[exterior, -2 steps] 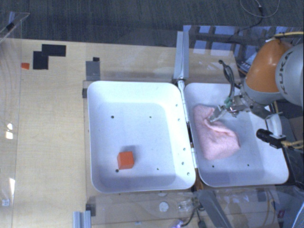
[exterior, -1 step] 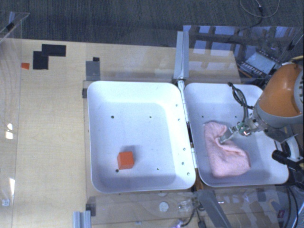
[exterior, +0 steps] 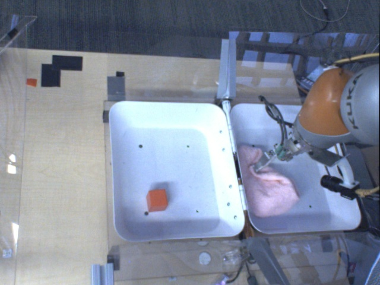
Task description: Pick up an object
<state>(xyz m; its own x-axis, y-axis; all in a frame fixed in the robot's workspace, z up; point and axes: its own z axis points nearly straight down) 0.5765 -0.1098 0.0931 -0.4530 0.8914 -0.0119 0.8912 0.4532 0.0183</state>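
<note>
Near the bottom of the frame, a pale wooden surface (exterior: 59,189) carries two shallow white bins side by side. In the lower right, inside the right bin (exterior: 332,218), lies a soft pink cloth (exterior: 270,189). It is crumpled and lumpy, a pale rose colour, widest at its lower end and narrowing toward the upper left, where it lies close to the wall shared with the other bin.

My fingers (exterior: 265,162) are just above the middle of the frame on the right, at the upper part of the pink cloth. They point down and to the left and appear to touch the fabric's upper edge. They look small and close to each other, but I cannot tell whether they are spread or pressed together, or whether any cloth sits between them.

In the lower middle, the left bin (exterior: 166,117) holds a small orange block (exterior: 157,200) near its lower left corner, well apart from my fingers.

Farther up on the right, my grey arm (exterior: 362,108) with its orange band (exterior: 323,108) reaches in over the right bin.

At the upper left, black shapes (exterior: 59,69) lie flat on the surface.
</note>
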